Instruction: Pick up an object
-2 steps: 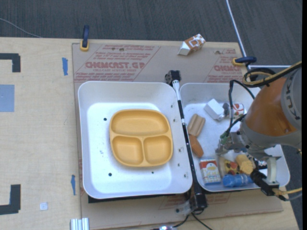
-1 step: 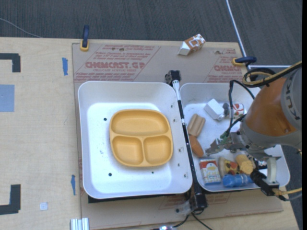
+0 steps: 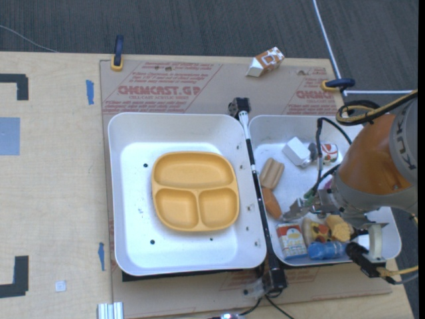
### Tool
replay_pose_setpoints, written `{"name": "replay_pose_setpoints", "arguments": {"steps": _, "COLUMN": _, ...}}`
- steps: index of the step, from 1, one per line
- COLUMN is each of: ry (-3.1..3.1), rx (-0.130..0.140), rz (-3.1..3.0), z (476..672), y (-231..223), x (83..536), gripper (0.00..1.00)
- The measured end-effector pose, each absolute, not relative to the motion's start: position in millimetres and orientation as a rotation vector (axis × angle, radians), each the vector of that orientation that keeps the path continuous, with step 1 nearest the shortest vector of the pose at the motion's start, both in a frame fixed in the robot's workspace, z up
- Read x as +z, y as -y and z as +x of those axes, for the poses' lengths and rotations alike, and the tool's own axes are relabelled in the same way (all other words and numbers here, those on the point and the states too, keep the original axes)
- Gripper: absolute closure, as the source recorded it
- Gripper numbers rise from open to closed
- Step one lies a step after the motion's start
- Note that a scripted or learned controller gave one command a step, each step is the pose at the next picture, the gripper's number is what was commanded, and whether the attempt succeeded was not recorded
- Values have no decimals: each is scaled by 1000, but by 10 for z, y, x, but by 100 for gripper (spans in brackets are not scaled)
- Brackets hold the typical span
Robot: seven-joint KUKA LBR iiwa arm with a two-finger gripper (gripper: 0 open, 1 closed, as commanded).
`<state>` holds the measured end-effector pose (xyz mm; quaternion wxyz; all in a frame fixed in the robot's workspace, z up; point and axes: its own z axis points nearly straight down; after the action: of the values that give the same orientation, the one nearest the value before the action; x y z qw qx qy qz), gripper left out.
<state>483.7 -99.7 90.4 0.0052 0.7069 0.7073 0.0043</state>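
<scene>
1. i see the claw (image 3: 300,209) low in the right bin (image 3: 393,244), under the arm's orange band (image 3: 372,158).
2. i cannot tell how it is set or whether it has hold of anything.
3. just left of the claw lie a tan roll (image 3: 271,172) and an orange piece (image 3: 272,205).
4. just below it sit a small printed carton (image 3: 291,240), a blue item (image 3: 325,250) and a yellow lump (image 3: 340,230).
5. a white block (image 3: 296,153) lies above it.
6. well to its left, a yellow divided plate (image 3: 195,191) sits in the left bin (image 3: 126,198).

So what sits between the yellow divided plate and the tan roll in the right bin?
In the camera view, the two bins' adjoining white walls and a black rod along them separate the plate from the roll.
</scene>
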Motion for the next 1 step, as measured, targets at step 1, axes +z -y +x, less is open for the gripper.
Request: {"name": "replay_pose_setpoints", "arguments": {"steps": 1, "ry": -2196, "rx": 10, "rz": 2207, "z": 4851, "y": 1052, "x": 1015, "gripper": 100}}
